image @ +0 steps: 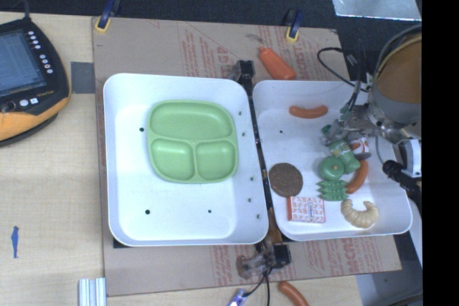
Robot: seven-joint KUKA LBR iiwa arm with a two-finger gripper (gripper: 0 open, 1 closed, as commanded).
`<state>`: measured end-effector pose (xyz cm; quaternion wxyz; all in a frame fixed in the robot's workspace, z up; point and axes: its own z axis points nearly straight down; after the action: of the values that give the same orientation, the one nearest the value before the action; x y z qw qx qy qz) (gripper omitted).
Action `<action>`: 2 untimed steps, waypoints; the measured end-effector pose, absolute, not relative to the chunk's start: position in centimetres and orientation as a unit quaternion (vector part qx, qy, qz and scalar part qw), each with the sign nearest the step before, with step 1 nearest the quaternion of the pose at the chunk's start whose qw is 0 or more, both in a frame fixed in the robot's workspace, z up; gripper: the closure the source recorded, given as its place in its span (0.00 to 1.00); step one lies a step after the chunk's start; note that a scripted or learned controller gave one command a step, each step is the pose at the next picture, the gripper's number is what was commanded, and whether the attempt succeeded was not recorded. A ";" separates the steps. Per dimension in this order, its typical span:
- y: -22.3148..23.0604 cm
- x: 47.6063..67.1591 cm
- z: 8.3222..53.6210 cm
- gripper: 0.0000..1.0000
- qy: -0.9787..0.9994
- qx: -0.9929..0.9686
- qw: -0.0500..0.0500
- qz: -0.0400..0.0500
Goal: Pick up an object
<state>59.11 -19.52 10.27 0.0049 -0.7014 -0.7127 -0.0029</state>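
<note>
Gripper (pixel 349 127) is low over the right bin (pixel 287 127), near its right wall, sitting above a tight cluster of toys. Can't tell how the gripper is set or whether it has anything; the wrist and cabling block the view.

Likely target is in that cluster: a round green toy (pixel 332 168) just below the gripper, a ridged green piece (pixel 332 189) touching it on the near side, and a red-orange sausage (pixel 357 177) leaning against both on the right.

Risks from here, my read:
- Crowding. Three items touching means a descent could clip two at once, or wedge one out sideways and close on nothing.
- Round green toy looks smooth and domed, so it may squirt out of a pinch.
- Right wall is close; a slightly off approach could hit the rim.
- Loose cable near the wrist could snag on the bin edge.

Elsewhere in the right bin: a second sausage (pixel 308 110) toward the far edge, well apart from the cluster; a brown disc (pixel 285 179) by the left wall; a red-patterned card (pixel 306 209) at the near edge; a croissant (pixel 360 213) in the near right corner. These are easier, isolated picks.

Left bin (pixel 122 154) carries a green divided plate (pixel 192 141). An orange carrot-like toy (pixel 275 64) lies outside, beyond the far edge of the right bin.
</note>
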 end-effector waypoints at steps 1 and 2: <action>-16.6 59.5 15.5 1.00 -0.709 -0.706 0.001 0.001; -12.2 61.9 21.6 1.00 -0.709 -0.706 0.001 0.000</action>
<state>61.94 -12.23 21.57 0.0010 -0.7057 -0.7085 0.0005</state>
